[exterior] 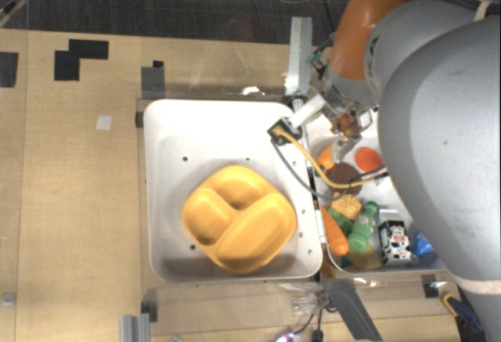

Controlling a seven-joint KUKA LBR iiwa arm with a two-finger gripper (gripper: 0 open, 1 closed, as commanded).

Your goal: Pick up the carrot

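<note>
The carrot (335,232) is a small orange stick lying along the left wall of the right bin (344,264), near its front. A green bottle (362,228) presses against its right side. My gripper (343,135) hangs over the back part of the right bin, above a brown round item (342,173) and well behind the carrot. The grey arm with its orange band (368,16) covers most of the right bin. Nothing shows between the gripper and the carrot.
A yellow divided dish (239,217) lies in the left bin (168,176). The right bin also holds a red-orange item (368,158), a tan waffle-like piece (346,207), a small carton (394,243) and a blue item (423,245). A yellow cable (309,164) crosses the bins' shared wall.
</note>
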